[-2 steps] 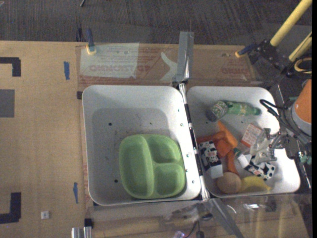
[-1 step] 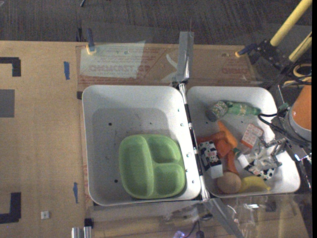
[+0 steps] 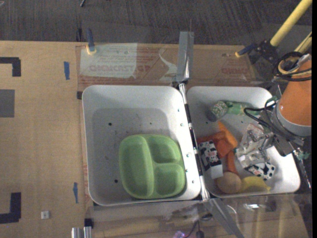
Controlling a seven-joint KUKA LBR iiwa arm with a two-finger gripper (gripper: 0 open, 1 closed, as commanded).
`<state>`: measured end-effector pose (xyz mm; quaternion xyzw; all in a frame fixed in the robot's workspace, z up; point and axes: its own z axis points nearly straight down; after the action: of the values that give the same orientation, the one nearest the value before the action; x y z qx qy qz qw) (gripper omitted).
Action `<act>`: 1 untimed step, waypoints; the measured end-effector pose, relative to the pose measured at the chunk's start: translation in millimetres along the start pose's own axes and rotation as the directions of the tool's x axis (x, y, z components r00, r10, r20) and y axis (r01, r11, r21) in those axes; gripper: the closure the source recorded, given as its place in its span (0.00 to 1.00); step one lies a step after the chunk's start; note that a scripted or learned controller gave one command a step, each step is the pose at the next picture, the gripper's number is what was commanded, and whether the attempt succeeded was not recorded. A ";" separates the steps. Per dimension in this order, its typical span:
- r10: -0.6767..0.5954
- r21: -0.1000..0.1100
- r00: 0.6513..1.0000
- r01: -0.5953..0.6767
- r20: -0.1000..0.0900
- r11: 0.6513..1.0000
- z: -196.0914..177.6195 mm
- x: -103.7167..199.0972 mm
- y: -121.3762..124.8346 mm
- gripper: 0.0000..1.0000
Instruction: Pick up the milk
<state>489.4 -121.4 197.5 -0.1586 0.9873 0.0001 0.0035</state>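
Note:
The milk (image 3: 210, 157) is a small white carton with a cow picture and a red top. It lies at the left wall of the right bin (image 3: 198, 100), near the front. A second item with black-and-white cow spots (image 3: 261, 170) lies at the bin's front right. My gripper (image 3: 253, 150) hangs low over the right half of this bin, just above and behind the spotted item. It is well to the right of the carton and apart from it. Nothing can be seen held in it.
The right bin also holds a green bottle (image 3: 226, 108) at the back, an orange carrot (image 3: 226, 138) beside the milk, a potato (image 3: 228, 183) and a yellow banana (image 3: 255, 184) at the front. A green divided plate (image 3: 151, 165) sits in the left bin (image 3: 99, 113).

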 end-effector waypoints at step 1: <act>-0.077 0.001 0.997 0.077 0.000 0.997 -50.2 -12.8 -32.8 1.00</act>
<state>511.4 -148.5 247.8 -0.1967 0.9805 -0.0003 0.0037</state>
